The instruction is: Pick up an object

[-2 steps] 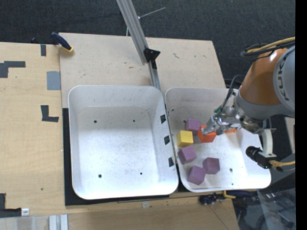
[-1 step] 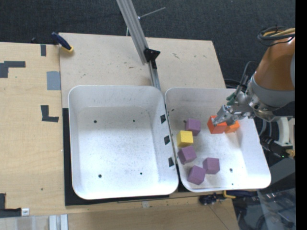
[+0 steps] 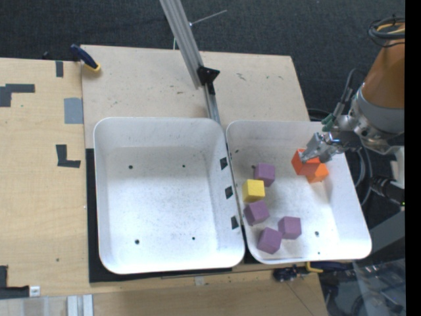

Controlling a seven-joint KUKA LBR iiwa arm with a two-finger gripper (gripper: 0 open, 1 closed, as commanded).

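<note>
Reaching in from the right of the frame, the claw (image 3: 320, 147) sits at the orange block (image 3: 310, 166) in the right bin (image 3: 342, 239); whether it is clamped I cannot tell. An off-centre grip could let the block slip.

Over the right bin (image 3: 342, 232), the arm's gripper (image 3: 316, 151) sits against an orange block (image 3: 309, 166), near purple and yellow cubes.
</note>
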